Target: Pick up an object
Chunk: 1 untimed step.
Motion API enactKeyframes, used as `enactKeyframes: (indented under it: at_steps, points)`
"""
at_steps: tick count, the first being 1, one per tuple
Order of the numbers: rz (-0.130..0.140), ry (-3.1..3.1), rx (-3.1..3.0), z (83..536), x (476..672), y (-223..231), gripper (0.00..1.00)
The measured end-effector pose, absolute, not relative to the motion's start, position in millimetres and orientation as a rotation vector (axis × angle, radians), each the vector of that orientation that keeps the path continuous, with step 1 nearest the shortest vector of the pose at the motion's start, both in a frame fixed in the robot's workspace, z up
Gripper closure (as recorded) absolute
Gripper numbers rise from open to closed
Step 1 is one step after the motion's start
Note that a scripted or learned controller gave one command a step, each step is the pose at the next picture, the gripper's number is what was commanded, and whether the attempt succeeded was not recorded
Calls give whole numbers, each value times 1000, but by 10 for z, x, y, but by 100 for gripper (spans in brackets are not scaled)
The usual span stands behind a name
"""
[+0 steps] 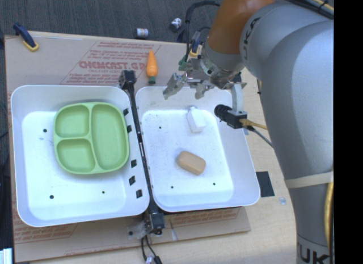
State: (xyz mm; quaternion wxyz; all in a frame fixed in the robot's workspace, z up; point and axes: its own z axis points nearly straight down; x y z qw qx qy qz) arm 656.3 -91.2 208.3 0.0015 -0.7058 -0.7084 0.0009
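Two white bins side by side on the cardboard-covered bench [68,240]. In the left bin [28,200], a green divided plate [91,138] with three compartments, lying flat toward the upper middle. In the right bin [241,183], a tan bread-roll-shaped object [190,162] near the centre, lying flat, and a small white block [196,119] further up toward the back wall, well apart from the roll. Above the right bin's back edge, the gripper [185,86], hanging over the rim with fingers [171,87] spread apart and nothing between them. Gripper clear of both items, white block nearest to it, just below and to the right of the fingertips. Grey arm [289,76] with its orange band [232,19] coming in from the right, covering the bench beyond the right bin. On the cardboard behind the bins, a small orange carrot-like piece [151,64], just left of the gripper and outside both bins. Black clip [127,78] at the join between the bins at the back, another clamp [153,221] at the front. Yellow-and-blue tool [25,36] at the far left corner of the bench.
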Motion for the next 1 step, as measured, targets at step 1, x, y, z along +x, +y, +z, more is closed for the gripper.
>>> enactKeyframes:
  at_steps: [1]
  points:
    - [3,-2224,-2215,2083,6563,-912,0]
